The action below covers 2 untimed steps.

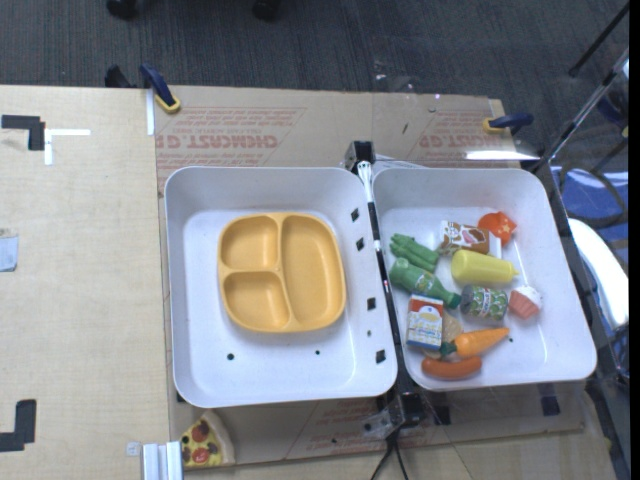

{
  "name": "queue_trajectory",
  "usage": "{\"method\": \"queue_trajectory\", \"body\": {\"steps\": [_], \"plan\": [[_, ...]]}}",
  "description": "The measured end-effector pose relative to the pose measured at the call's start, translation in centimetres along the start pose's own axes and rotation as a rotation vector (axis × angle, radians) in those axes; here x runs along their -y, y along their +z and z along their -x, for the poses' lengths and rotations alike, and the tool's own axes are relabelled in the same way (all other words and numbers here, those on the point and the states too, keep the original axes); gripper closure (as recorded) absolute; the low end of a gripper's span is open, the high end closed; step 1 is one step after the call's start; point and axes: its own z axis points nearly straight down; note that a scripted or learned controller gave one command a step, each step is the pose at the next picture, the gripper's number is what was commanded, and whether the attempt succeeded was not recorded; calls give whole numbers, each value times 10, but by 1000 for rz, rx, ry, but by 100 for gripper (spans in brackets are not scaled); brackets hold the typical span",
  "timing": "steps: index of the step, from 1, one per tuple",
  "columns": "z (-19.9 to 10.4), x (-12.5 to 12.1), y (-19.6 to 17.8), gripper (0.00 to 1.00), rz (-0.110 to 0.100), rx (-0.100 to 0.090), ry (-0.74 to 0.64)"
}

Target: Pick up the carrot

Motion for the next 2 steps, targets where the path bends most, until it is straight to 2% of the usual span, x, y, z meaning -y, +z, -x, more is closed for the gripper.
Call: {"method": "queue_trajectory", "body": {"steps": [2], "plan": [[0, 0, 0, 0, 0, 0, 0]]}}
